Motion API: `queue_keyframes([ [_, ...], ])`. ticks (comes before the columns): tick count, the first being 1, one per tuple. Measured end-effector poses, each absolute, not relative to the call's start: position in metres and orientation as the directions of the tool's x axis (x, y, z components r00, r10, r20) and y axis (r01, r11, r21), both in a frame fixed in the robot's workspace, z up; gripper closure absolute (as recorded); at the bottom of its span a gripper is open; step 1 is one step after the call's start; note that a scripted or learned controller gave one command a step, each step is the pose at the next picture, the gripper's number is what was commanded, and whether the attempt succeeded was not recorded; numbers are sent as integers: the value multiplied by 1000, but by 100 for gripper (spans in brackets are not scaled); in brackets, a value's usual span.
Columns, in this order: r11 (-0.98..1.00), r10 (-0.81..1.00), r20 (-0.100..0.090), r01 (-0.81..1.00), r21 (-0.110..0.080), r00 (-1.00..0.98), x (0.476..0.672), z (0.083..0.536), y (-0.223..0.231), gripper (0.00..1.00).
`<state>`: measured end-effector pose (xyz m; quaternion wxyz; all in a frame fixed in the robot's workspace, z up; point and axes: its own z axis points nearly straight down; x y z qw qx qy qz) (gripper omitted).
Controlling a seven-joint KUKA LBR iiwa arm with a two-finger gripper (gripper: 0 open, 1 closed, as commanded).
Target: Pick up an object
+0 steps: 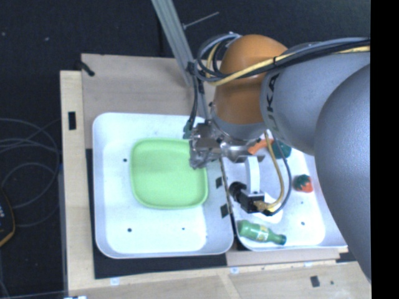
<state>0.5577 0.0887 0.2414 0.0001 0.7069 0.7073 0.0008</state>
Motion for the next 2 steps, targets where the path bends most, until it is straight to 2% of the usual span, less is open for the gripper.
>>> queue_keyframes([
  [1, 0, 1000, 1, 1000, 1, 0, 569, 251, 88, 100],
  [2, 0, 1000, 1, 1000, 0, 0, 569, 250, 88, 0],
])
